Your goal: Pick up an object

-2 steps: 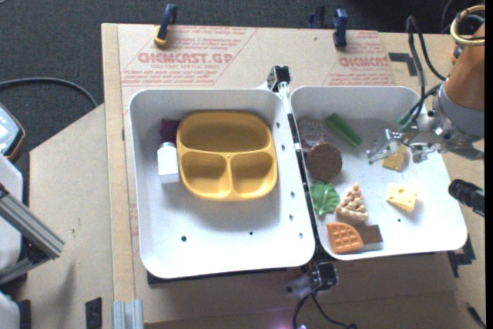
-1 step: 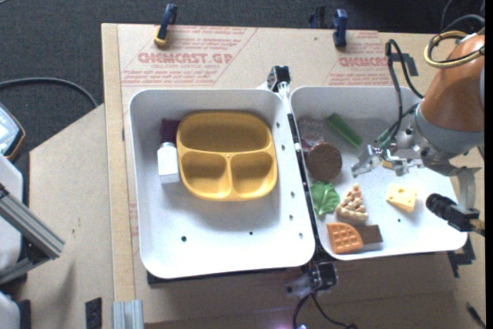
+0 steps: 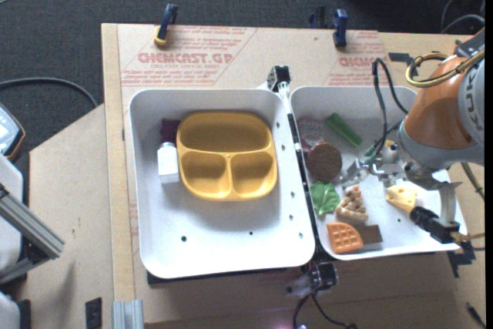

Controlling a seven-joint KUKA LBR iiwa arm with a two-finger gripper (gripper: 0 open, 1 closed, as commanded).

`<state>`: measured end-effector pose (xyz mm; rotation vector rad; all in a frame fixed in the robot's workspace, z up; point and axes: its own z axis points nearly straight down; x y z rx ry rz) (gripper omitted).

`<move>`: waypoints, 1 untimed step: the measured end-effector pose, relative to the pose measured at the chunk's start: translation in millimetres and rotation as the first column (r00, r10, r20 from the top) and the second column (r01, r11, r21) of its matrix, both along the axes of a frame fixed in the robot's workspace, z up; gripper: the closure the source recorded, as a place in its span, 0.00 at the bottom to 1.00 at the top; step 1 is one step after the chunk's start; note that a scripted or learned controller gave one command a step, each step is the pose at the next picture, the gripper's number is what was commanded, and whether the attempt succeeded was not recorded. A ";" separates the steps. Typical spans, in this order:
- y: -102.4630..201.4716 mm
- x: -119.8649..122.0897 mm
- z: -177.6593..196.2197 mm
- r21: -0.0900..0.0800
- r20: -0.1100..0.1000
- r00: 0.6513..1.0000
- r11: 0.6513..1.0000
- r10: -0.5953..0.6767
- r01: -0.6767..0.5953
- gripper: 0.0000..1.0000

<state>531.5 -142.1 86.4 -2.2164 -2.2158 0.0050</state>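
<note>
You have the arm [image 3: 443, 115] reaching in from the right over the right bin [image 3: 350, 98], with the gripper [image 3: 368, 166] low in the middle of that bin. Its fingers are too small and cluttered to read, so you cannot tell whether they are spread or closed, and nothing shows between them.

The right bin is crowded. A green stick [image 3: 343, 129] lies near the far wall, its long axis running diagonally from far-left to near-right. A brown round patty [image 3: 324, 159] sits just left of the gripper, a green leaf piece [image 3: 324, 199] nearer you beside the shared wall, and a cluster of tan nuts [image 3: 353, 204] just beside it. A waffle [image 3: 344, 237] lies close to the near rim, touching a dark brown bar [image 3: 373, 235] on its right. A cheese wedge [image 3: 400, 197] rests near the right side.

In the left bin [image 3: 146, 189], a yellow divided tray [image 3: 226, 154] fills the middle, leaving open floor toward the near rim. A small white bottle [image 3: 168, 162] stands touching its left edge.
</note>
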 end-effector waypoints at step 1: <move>-1.0 1.8 14.0 -0.003 0.008 1.000 1.000 -0.001 0.001 1.00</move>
